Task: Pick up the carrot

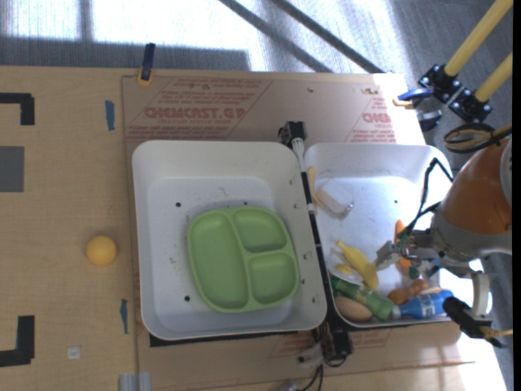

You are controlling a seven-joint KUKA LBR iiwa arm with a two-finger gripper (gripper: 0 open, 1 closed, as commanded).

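One carrot (pixel 409 291) lies low in the right bin (pixel 366 165), beside one blue bottle (pixel 425 305) and one banana (pixel 359 263). The gripper (pixel 395 255) hangs just above, jaws parted, holding nothing. One green tray (pixel 242 257) sits left.

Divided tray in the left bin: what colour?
Light green tray, clearest in the camera view.

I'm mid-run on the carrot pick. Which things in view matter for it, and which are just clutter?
For the job:
- carrot, orange, low in the right bin
- gripper, just above it

Lying about:
- banana, green bottle, blue bottle and tan piece, same bin
- green divided plate in the left bin
- yellow ball on the bench
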